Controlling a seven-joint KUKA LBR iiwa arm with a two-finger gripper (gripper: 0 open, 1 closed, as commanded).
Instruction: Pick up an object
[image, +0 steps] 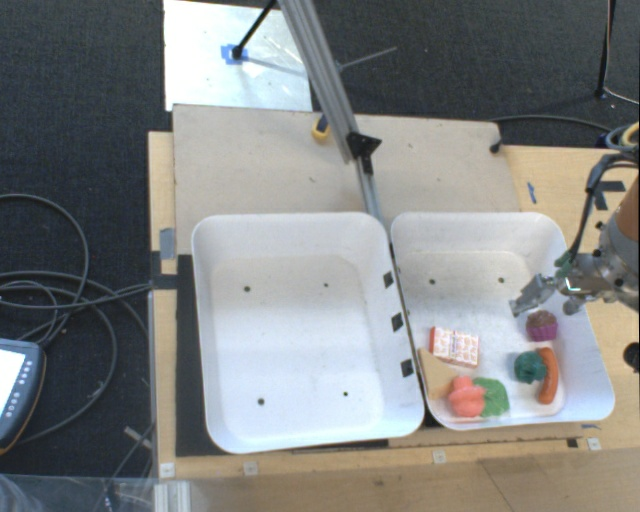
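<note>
Reaching in from the right edge, the grey arm (615, 262) holds its gripper (540, 295) over the right bin (480, 240), near that bin's right wall. Two fingers (527, 299) point left and slightly down, slightly spread, with nothing between them, so the gripper is released and carries no object. The fingertips sit just above and to the left of a small purple object (542, 324); whether they touch it cannot be told from this slanted view.

The things to pick all lie in the lower part of the right bin. A flat pink and white packet (455, 346) lies toward the bin's middle. Below it, an orange-red toy (463, 395) touches a light green item (492, 397) at the near wall. To their right, a dark green object (528, 367) lies just beside an orange carrot-shaped piece (547, 375), which stands roughly upright in the picture.

The left bin (215, 330) lies beside the right one, their rims overlapping in the middle. A slanted metal pole (325, 70) crosses the bench (430, 160) from the top and ends where the bins meet. Loose cables (60, 290) lie on the floor at the left.
</note>
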